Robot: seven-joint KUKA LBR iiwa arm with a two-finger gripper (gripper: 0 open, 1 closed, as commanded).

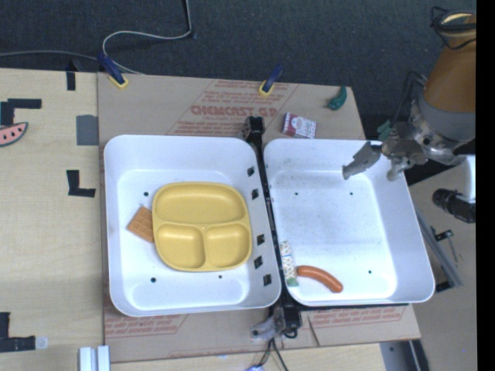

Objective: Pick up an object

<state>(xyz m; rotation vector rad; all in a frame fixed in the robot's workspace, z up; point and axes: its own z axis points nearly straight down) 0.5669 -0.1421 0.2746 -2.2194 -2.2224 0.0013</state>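
Note:
An orange toy hot dog [319, 278] lies near the front left corner of the right bin [402, 230]. In the left bin [124, 207] a yellow divided plate [203, 226] rests upside up, with a tan cracker-like piece [141, 223] tucked against its left edge. My gripper [377, 163] hangs over the far right part of the right bin, open, with its two grey fingers [359, 163] spread and nothing between them. It is well away from the hot dog.
A small red and white packet [298, 125] lies on the cardboard behind the bins, with a green clip [337, 97] to its right. Blue and yellow clamps [114, 73] hold the cardboard's far edge. A small printed card [287, 263] leans at the right bin's left wall.

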